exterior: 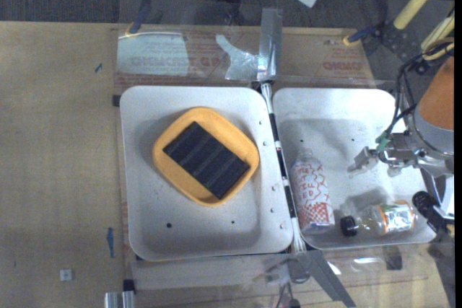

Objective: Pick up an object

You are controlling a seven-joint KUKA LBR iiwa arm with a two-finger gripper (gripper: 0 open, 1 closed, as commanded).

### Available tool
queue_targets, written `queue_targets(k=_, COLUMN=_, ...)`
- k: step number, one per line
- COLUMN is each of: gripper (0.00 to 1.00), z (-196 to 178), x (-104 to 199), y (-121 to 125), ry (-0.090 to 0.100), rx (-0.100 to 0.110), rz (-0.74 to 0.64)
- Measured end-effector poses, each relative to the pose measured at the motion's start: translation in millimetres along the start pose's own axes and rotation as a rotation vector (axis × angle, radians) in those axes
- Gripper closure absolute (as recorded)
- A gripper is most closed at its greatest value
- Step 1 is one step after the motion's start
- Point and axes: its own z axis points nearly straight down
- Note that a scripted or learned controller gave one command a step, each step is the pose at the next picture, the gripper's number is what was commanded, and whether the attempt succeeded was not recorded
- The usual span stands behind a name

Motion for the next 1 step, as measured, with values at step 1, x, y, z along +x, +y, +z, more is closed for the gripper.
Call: queue_targets(k=1, gripper=1.00, z=-9.6, x=-0.6, y=0.6, ry=-0.001, rx=-0.002, rz=0.001)
